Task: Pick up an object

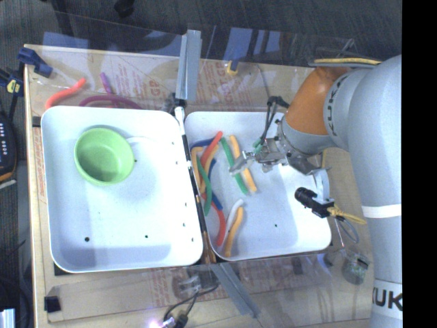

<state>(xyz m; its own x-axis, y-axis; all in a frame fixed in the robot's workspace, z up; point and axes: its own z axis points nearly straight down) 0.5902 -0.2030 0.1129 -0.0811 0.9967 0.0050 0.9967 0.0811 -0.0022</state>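
Two white bins side by side on the surface. Left bin: green bowl near its back left corner. Right bin: loose sticks in red, orange, green, blue and white. End effector low over the sticks by a green one; grip state impossible to tell.

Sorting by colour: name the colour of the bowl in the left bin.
Light green bowl, clearest in the camera view.
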